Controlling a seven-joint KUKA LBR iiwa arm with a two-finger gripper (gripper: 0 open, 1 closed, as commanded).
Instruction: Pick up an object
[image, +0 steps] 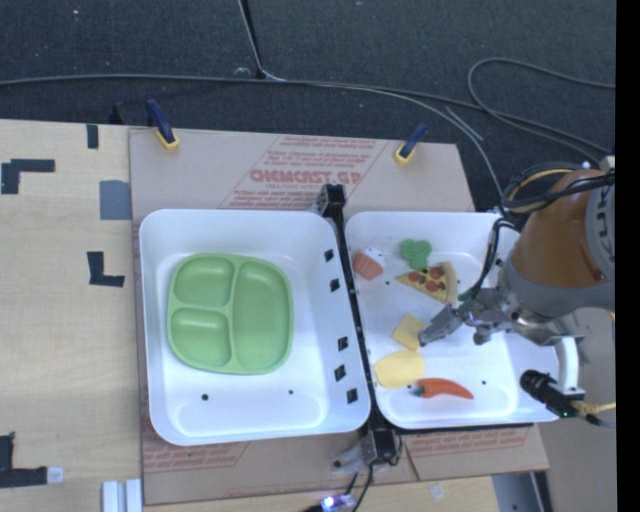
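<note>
Claw (432, 334) low in right bin (500, 415), tips spread a little, maybe, pinching nothing. Yellow cheese wedge (406, 329) just beside tips; pizza slice (430, 281) near. Best to drop straight over cheese, squeeze softly, then lift slowly.

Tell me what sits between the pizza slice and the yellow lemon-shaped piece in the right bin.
In the camera view, a pale yellow cheese wedge lies between the pizza slice and the yellow piece; the claw reaches beside the wedge.

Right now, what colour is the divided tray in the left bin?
Light green; the divided tray shows plainly in the camera view, lying in the left bin.
</note>
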